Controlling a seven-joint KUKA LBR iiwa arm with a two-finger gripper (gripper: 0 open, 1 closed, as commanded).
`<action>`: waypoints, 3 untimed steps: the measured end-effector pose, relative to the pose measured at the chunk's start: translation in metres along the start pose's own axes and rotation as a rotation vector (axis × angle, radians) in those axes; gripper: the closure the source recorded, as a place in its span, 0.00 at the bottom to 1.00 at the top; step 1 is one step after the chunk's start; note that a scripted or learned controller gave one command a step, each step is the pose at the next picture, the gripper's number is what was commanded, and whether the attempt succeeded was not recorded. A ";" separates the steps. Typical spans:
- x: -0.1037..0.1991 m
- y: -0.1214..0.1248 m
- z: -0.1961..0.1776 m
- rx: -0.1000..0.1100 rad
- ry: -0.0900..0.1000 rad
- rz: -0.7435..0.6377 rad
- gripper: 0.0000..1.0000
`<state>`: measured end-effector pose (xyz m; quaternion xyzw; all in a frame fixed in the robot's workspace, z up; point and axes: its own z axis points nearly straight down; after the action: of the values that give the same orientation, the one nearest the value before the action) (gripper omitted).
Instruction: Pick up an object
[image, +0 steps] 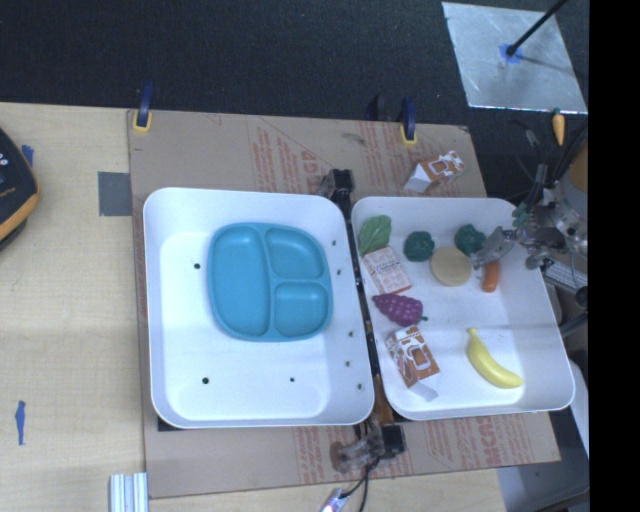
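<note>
The pale wooden bench (60, 330) is covered in its middle by a brown cardboard sheet (250, 150), on which two shallow white bins are set side by side, touching. The left white bin (180, 390) is occupied by a light blue plastic plate with three compartments (268, 281), placed toward the bin's 12 o'clock side. The right white bin (540, 330) carries the smaller things. A yellow banana (490, 362) is seen toward its 5 o'clock corner. A brown and white snack packet (413, 356) lies at 6 o'clock, with a purple bunch of grapes (397, 307) just above it and a second, paler printed packet (385, 269) above that. A green leaf-shaped piece (375, 234) is placed at the 10 o'clock corner. A round tan disc (450, 266) sits near 12 o'clock, flanked by a dark green lumpy piece (418, 244) and another dark green piece (469, 238). A small orange carrot (489, 276) lies upright toward 2 o'clock.

The grey gripper (500, 245) is found at the right bin's 2 o'clock edge, just above the carrot and beside the second green piece; how far it is opened cannot be told, and nothing is seen held in it. Outside the bins, a small orange and white carton (436, 171) rests on the cardboard at 12 o'clock.
</note>
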<state>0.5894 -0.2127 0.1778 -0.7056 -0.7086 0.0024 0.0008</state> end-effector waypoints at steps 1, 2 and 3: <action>0.037 0.067 0.086 0.000 0.001 -0.001 0.00; 0.000 0.067 0.048 -0.003 0.002 0.001 0.00; 0.001 0.020 0.014 -0.002 0.002 0.001 0.00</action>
<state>0.6092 -0.2118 0.1632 -0.7058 -0.7084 0.0010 0.0009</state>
